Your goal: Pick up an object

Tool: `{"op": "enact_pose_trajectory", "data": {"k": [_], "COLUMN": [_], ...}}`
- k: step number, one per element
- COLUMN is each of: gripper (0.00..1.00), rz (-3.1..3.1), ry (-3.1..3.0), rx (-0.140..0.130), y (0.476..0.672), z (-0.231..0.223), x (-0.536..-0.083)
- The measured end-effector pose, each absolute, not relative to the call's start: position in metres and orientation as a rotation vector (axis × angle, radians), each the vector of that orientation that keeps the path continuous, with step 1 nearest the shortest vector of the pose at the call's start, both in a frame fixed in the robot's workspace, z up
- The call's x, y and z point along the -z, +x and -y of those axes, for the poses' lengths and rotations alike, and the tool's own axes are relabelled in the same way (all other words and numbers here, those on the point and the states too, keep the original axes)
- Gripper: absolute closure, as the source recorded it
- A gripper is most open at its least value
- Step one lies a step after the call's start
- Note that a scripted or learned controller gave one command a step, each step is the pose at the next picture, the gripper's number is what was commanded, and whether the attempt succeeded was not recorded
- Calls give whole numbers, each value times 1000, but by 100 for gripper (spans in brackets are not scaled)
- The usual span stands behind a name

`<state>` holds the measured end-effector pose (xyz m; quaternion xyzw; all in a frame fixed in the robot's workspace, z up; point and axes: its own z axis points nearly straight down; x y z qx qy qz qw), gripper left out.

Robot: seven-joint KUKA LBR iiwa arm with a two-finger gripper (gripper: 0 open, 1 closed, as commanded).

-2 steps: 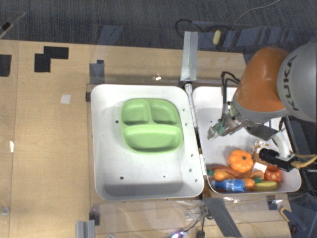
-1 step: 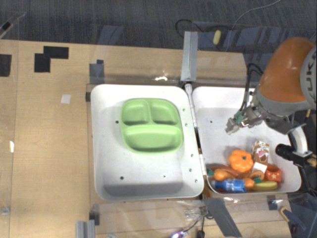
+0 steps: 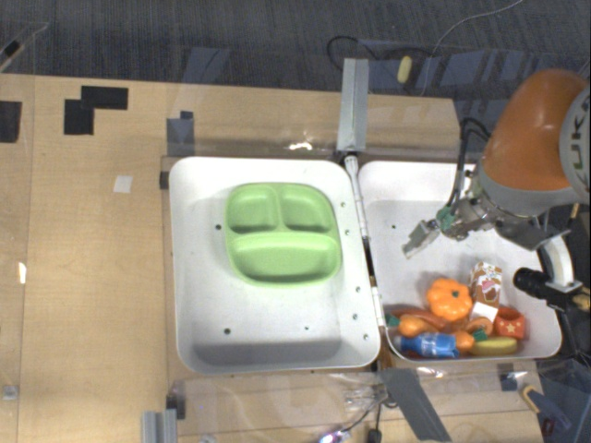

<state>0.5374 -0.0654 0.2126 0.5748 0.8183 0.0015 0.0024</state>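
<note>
From the frame's right the arm (image 3: 536,141) reached over the right bin (image 3: 397,192). Its hand (image 3: 423,235) hung above bare bin floor, fingers slightly apart, clamping nothing. The toy pumpkin (image 3: 449,300) lay among other toys at the bin's lower edge. The left bin (image 3: 199,275) carried a green tray (image 3: 280,232).

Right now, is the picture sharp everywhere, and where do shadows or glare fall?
In the camera view, the green divided plate looks soft but readable; a grey shadow pools along the left bin's near wall; the gripper is small and blurred; the toy pile around the orange pumpkin is slightly fuzzy; no strong glare.
</note>
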Motion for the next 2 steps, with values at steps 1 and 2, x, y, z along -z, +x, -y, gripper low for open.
{"op": "enact_pose_trajectory", "data": {"k": [1, 2], "gripper": [0, 0], "rz": [-2521, -2792], "ry": [1870, 1417], "rx": [-3, -7], "y": [500, 534], "z": [115, 108], "x": [-126, -90]}}
